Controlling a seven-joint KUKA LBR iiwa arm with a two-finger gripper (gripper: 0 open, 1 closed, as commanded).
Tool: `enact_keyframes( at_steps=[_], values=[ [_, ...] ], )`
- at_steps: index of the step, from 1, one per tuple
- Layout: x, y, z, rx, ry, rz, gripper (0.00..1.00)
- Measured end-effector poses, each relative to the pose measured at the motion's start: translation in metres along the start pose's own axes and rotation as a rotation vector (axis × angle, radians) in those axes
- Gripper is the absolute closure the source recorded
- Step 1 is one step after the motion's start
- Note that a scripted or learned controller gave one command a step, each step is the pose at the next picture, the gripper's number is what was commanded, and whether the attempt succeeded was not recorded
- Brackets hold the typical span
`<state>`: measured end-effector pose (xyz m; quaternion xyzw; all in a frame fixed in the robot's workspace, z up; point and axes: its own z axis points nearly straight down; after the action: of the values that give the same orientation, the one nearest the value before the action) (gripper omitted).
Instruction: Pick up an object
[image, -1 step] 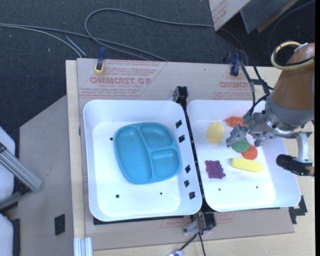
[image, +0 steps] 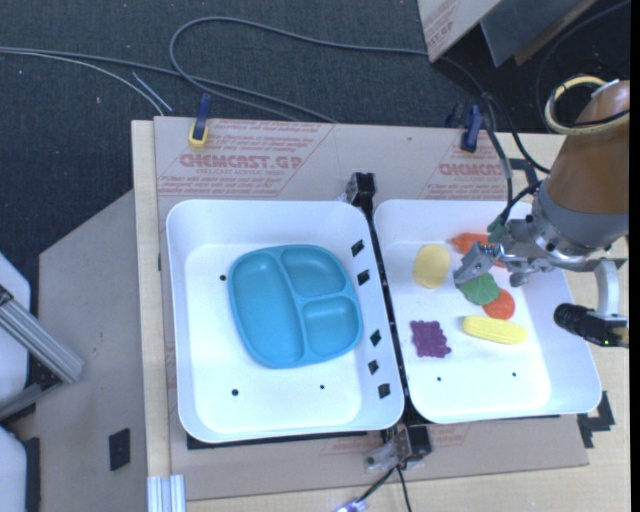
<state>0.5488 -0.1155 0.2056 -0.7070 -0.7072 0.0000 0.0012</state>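
Observation:
The right bin (image: 560, 390) holds several toy foods: a pale yellow piece (image: 432, 265), an orange piece (image: 467, 241), a green piece (image: 481, 291) lying on a red one (image: 503, 305), a yellow corn cob (image: 494, 330) and a purple grape bunch (image: 430, 338). My gripper (image: 487, 262) hangs low over the bin's upper middle. It is just above the green piece's top edge and right of the pale yellow piece. The orange piece is partly hidden behind it. Nothing is visibly held.
A blue divided tray (image: 295, 303) lies in the left bin (image: 200, 380). A black divider with clips (image: 372, 300) runs between the bins. The arm's orange and grey body (image: 590, 190) covers the right bin's upper right corner. Cables trail along the back.

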Motion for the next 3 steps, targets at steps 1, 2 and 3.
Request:
enact_keyframes(
  at_steps=[1,2,3],
  values=[
    [0.006,-0.005,0.062,0.007,0.001,0.0,0.0],
    [0.006,-0.006,0.115,0.005,0.001,0.0,0.0],
    [0.006,-0.004,0.101,-0.002,0.0,0.002,1.0]
  ],
)
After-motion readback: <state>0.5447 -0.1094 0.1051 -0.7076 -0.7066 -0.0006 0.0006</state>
